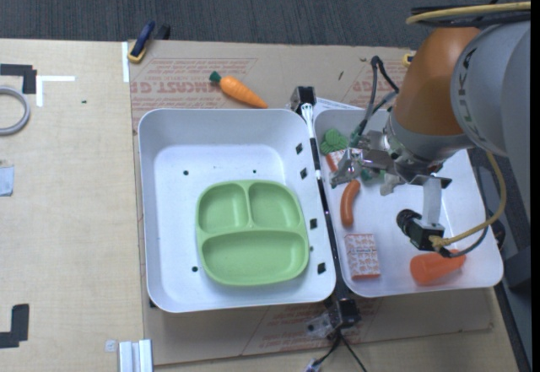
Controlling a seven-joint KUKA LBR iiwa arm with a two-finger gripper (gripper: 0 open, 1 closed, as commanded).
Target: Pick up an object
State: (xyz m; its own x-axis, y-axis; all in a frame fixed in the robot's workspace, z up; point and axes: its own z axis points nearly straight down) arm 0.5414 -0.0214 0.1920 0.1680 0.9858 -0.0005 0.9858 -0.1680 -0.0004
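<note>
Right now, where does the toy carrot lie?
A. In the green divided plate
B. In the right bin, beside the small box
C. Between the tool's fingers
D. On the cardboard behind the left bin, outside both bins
D: the toy carrot lies on the brown cardboard just beyond the far rim of the left bin, inside neither bin.

Grey arm (498, 67) reaches in from right, wrist bent down, gripper (353, 166) low.
</note>
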